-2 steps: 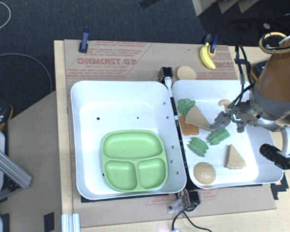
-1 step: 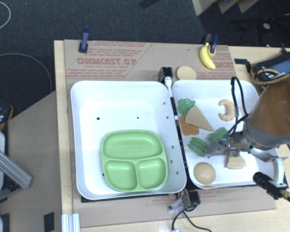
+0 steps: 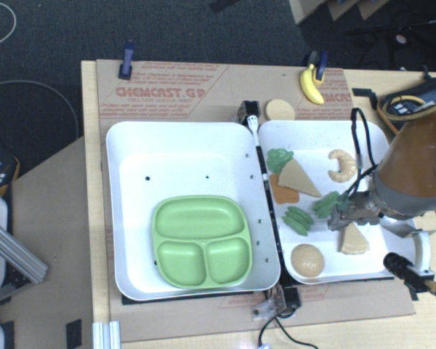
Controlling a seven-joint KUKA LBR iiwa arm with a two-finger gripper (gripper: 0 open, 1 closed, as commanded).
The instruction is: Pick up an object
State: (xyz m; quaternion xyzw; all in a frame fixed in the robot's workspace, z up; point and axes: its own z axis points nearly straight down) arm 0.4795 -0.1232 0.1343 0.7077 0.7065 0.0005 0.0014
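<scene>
Bench (image 3: 167, 307) covered with cardboard sheet (image 3: 167, 93) printed "CHEMCAST" in red, repeated in rows; rest of that print too small to read. Two white bins: left bin (image 3: 131, 158) has one green three-compartment tray (image 3: 201, 240) near its front. Right bin (image 3: 305, 133) has the loose items: one beige wedge (image 3: 298, 177) overlapping one orange flat piece (image 3: 283, 193), one curled tan shrimp-like piece (image 3: 341, 164) toward the back, three green leafy pieces (back-left (image 3: 279, 158), mid (image 3: 298, 219), and one (image 3: 325, 205) just left of the hand), one pale triangular piece (image 3: 354, 240), one round tan bun-like item (image 3: 307, 259) at the front. Hand (image 3: 346, 214) is down in the right bin, arm coming from the right; its tip sits between the green piece (image 3: 325, 205) and the pale triangle, touching or nearly touching both, can't tell which. Can't tell if the hand is released or clenched, tip is dark and blurred together. Outside the bins, on the cardboard behind them: one banana (image 3: 311, 86), one round tan disc (image 3: 280, 110), two blue clamps (image 3: 126, 59) (image 3: 320, 62) at the back edge.
</scene>
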